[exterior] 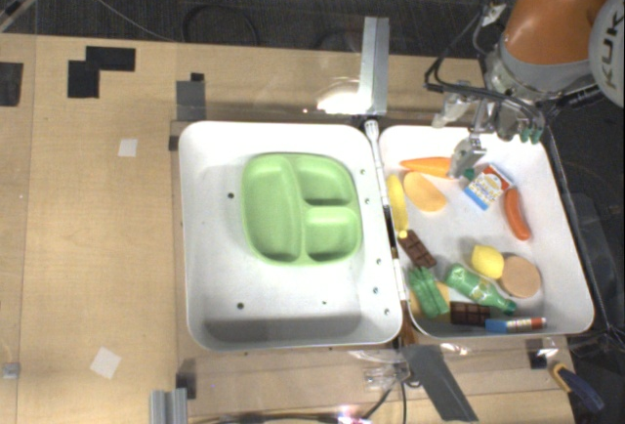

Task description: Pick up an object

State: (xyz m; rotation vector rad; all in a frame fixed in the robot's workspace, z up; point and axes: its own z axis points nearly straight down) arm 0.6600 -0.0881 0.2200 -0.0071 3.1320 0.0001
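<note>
Camera view: gripper (467, 161) hung over right bin (562, 217), above the carrot (426, 163); jaws' state could not be told. Beside carrot: carton (486, 187), sausage (517, 214), likely candidates. Green tray (298, 207) lay in left bin (210, 217).

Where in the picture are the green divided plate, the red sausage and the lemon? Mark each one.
green divided plate (298, 207): camera view, on the ridge between its compartments.
red sausage (517, 214): camera view, on its middle.
lemon (487, 262): camera view, on its rounded top.

Tray (298, 207) in left bin (210, 305)
</note>
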